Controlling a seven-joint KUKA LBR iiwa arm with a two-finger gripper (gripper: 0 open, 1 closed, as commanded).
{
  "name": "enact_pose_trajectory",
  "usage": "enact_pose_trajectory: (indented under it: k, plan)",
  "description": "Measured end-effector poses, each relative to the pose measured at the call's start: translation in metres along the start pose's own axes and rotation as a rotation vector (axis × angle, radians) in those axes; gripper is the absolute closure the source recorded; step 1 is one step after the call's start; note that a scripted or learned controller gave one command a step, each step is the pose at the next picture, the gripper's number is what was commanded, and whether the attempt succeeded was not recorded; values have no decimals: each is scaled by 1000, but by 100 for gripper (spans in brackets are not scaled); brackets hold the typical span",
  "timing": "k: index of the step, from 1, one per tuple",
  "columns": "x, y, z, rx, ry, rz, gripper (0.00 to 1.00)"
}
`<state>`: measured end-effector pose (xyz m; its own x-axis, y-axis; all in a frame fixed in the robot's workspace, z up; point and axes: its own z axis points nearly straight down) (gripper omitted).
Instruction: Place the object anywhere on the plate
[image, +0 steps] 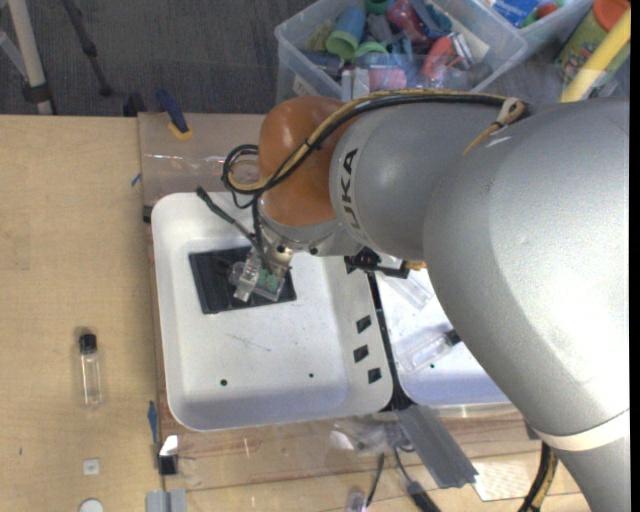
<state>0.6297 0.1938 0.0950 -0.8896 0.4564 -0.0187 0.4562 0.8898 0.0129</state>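
Hanging low over the left bin (200, 390), the gripper (256, 280) has its tip down on a black plate (212, 282) that lies flat on the bin floor. I cannot tell whether it is spread or pressed together; the tip is a small blur of clear plastic and metal. Right at that tip there is a small green thing (270, 288), touching or nearly touching the gripper, and it sits on the plate near its right edge. Whether the gripper grips it or merely stands beside it is not clear from where I look.

Up from the tip runs the wrist, then the orange band (295, 165), with a black and yellow cable (400, 98) looping over it. Behind that the grey arm (500, 230) fills the right side and hides most of the right bin (440, 385), of which a pale strip with some clear bits shows below the arm.

Left of the tip, well apart, on the wooden bench (70, 200), lies a small clear vial (90, 368) with a dark cap. Far above the tip, past the bench, stands a clear tub (300, 50) full of coloured toys.
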Motion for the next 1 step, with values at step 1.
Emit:
enact_pose_trajectory:
  k: [1]
  plan:
    - [77,-3,-2,11,19,58,100]
